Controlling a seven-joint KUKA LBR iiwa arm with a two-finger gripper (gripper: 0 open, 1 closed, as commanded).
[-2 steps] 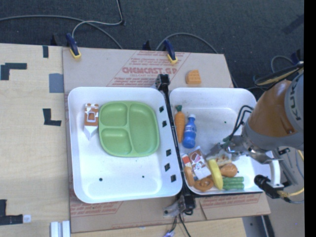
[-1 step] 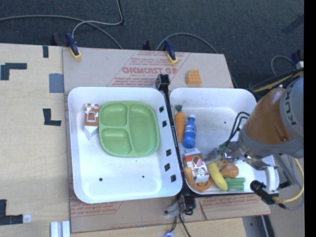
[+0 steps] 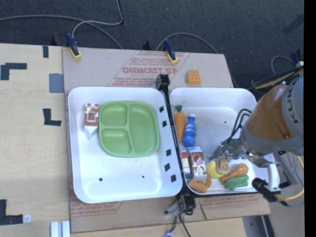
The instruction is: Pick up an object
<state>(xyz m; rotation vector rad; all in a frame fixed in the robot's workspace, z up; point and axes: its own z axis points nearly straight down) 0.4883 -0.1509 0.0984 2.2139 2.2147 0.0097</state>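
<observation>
Reading "CHEMCAST" on the board (image 3: pixel 148 69) — tool (image 3: pixel 223 158) over the lemon (image 3: pixel 214 169), grip unclear.

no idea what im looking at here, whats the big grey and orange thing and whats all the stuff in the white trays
The grey and orange thing is a robot arm reaching in from the right. One camera above the bench looks down at a slant. Its gripper sits low over a pile in the right bin; whether it holds anything is not clear.

That bin holds toy food: a carrot, a blue bottle, a small carton, a lemon, a chicken drumstick and something green.

The left bin holds a green divided plate and another small carton beside it. An orange block lies on the cardboard outside the bins.
</observation>
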